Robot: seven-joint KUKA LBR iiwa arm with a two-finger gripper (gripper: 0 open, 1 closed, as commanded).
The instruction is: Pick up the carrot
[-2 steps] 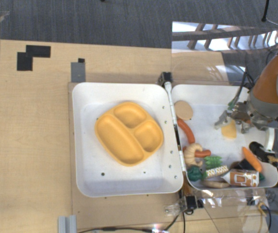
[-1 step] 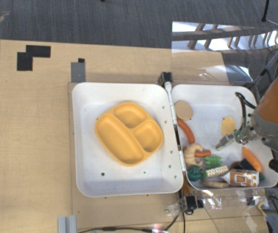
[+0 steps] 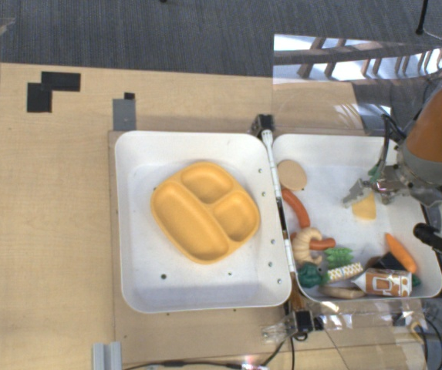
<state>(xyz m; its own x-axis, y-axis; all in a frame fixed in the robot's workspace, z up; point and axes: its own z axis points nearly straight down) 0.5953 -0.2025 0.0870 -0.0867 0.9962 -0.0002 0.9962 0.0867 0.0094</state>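
Tapered orange carrot (image 3: pixel 400 253) lies near hand (image 3: pixel 365 192), whose grip I cannot tell.

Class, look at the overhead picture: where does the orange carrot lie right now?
The tapered orange carrot lies in the right white bin, near its right front corner, just above the small brown-and-white carton and below the yellow cheese wedge.

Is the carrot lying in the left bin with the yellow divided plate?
No, the carrot lies in the right bin, near its right wall, while the yellow divided plate sits in the left bin.
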